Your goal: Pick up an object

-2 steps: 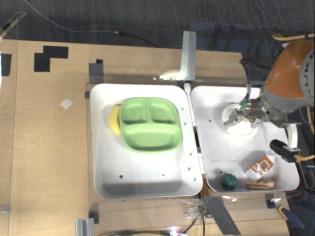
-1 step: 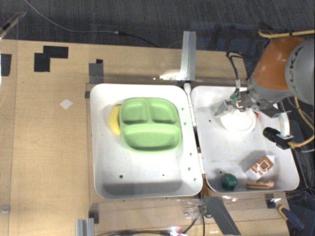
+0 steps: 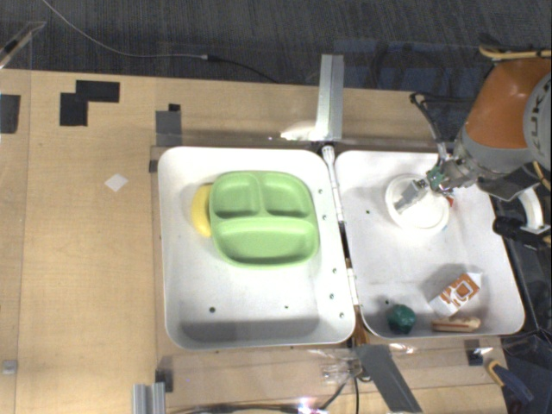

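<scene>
White round cup [image 3: 420, 207] sits in the upper middle of the right bin [image 3: 500, 257], directly under the pincer [image 3: 412, 195], which reaches into it from the upper right. How wide the pincer stands cannot be told. Lower right lies an orange-and-white packet [image 3: 456, 291]; its print is unreadable.

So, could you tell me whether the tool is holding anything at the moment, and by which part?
It cannot be told: the tool sits over the white round object in the right bin.
</scene>
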`<state>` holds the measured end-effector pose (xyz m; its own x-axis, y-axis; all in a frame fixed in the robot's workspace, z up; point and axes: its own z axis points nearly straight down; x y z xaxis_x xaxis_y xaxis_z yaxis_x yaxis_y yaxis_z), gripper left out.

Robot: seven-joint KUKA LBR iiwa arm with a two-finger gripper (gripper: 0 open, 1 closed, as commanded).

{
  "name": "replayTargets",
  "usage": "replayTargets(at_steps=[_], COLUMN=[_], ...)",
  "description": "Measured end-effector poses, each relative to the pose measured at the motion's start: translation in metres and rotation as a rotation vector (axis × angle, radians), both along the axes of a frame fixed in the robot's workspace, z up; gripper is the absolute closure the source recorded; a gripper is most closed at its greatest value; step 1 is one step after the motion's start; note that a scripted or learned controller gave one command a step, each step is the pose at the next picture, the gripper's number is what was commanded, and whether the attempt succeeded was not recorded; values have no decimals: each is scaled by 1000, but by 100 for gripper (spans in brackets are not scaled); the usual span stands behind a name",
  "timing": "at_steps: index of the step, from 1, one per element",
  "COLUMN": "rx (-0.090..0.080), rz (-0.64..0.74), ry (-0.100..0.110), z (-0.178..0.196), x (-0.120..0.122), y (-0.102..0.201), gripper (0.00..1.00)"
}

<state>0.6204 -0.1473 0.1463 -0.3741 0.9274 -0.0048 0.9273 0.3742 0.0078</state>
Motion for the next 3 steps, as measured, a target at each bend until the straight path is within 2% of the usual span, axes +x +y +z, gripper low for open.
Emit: replayTargets(at_steps=[1, 2, 3], rx=[2, -7, 4], rz=[-179, 25, -12], ry=[-6, -35, -25], z=[-28, -42, -41], x=[12, 28, 12], y=[-21, 24, -44], gripper=[0, 0, 0])
